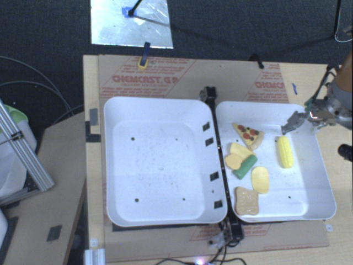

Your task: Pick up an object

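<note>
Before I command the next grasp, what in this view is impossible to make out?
- Pincer: too small and blurred in the camera view to tell open from shut.
- Arm: cut off by the right edge.
- Green piece: partly covered by the yellow pieces; its kind is unclear.

Two white bins sit side by side on the bench; the left bin [160,164] holds nothing, while the right bin [309,200] carries toy food: a pizza slice [247,134] at the far side, a corn cob [284,151] to its right, a green piece [244,167] among yellow pieces [237,154], a toast slice [246,201] nearest. The gripper [292,123] hangs over the right bin's far right corner, above the corn cob and apart from it; nothing sits between its fingers.
</note>
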Controlling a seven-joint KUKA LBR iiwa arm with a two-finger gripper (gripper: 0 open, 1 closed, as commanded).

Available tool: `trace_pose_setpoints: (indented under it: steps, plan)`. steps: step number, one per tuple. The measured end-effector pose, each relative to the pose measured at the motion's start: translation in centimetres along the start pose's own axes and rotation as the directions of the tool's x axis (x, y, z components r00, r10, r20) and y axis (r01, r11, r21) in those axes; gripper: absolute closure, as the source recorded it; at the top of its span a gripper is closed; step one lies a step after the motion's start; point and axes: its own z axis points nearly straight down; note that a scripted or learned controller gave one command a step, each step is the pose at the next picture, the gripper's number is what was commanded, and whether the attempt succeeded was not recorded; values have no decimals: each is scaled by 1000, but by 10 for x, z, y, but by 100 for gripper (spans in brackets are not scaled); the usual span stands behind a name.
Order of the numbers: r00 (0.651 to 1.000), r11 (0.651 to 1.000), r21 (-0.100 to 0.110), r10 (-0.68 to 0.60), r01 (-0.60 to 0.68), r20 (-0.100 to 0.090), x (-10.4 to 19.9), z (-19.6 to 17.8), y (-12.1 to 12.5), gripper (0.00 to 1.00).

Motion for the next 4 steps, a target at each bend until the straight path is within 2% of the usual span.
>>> trace_pose_setpoints:
  steps: [1, 2, 3, 4]
  plan:
    - [1000, 1000, 2, 1, -1, 0, 1, 120, 4, 0]
    - [1000, 1000, -4, -1, 1, 2, 0, 104, 7, 100]
    - [1000, 1000, -18, -15, 15, -3, 122, -40, 33, 100]
    - [1000, 1000, 0, -8, 8, -2, 189, 18, 64, 100]
